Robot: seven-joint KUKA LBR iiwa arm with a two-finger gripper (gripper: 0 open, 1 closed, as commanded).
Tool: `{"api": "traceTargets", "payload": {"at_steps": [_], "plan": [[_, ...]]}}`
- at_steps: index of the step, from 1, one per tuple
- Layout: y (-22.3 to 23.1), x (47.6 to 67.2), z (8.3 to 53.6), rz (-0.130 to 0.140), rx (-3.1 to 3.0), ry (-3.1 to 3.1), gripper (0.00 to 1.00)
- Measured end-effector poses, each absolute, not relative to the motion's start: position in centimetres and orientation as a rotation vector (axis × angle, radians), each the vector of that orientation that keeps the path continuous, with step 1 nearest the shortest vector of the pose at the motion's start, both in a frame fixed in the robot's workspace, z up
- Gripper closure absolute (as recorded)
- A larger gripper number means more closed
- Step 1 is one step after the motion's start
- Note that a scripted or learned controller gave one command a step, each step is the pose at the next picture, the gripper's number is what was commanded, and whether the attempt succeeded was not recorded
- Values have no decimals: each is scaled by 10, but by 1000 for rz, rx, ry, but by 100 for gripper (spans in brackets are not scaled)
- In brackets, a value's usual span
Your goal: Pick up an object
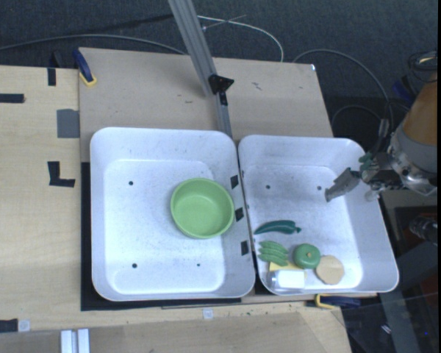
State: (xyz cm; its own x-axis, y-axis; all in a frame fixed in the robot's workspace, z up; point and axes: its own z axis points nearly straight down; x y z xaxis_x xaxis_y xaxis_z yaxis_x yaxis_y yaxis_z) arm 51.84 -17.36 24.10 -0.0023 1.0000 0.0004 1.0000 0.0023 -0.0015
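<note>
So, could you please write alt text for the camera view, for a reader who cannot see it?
The gripper hangs over the right bin, apart from the small items at its near edge: a dark green pepper, a round green piece and a tan disc. A green bowl sits in the left bin.

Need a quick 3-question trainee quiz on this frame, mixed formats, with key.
1. True or false: the green bowl sits in the same bin as the small items.
2. Multiple choice: where are the small items clustered in the right bin? A) far-left corner B) near edge, at the bottom of the view C) far-right corner
3. Fill in: the gripper hangs above the ____ bin.

Key:
1. False. The bowl is in the left bin; the dark green pepper, light green bunch, round green piece, tan disc and white block are in the right one.
2. B
3. right
</note>
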Motion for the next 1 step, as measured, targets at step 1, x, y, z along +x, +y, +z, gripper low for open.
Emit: {"api": "traceTargets", "payload": {"at_steps": [1], "plan": [[-174, 518, 241, 1, -2218, -2223, 0]]}}
